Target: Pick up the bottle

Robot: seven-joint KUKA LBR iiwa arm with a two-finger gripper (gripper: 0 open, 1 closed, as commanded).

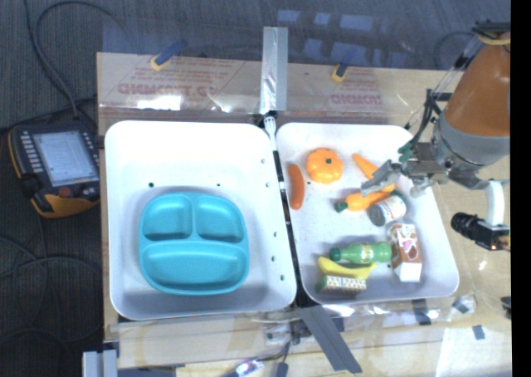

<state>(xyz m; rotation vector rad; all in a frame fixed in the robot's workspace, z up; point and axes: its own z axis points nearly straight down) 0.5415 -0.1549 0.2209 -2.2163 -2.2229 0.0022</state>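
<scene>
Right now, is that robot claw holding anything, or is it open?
Gripper: it sits over the right bin near the small carrots; whether it is open or shut cannot be told. The green bottle lies apart from it, not held.

The bottle [362, 253] is green with a white label around its middle. It lies flat on its side, pointing left and right. It sits near the front of the right bin [373, 136].

Green bottle [362, 253]; blue plate [194, 242]; orange pumpkin [324, 165].
</scene>
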